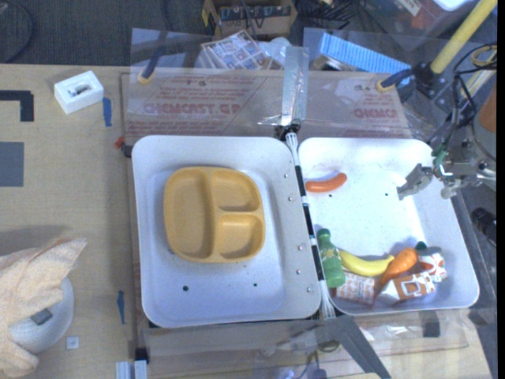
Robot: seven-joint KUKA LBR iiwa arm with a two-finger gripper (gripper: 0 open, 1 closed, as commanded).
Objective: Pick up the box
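The box (414, 281) lies at the right bin's (465, 247) near edge, touching the carrot (401, 264) and banana (364, 263). Likely light, thin card, easily crushed: take its free long sides. The gripper (430, 177) hovers spread, holding nothing

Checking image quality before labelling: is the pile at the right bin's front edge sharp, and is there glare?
Camera view: soft overall; the red-and-white printed cardboard box shows unreadable print, the tool is smeared, and the white right bin looks washed out without hard shadows.
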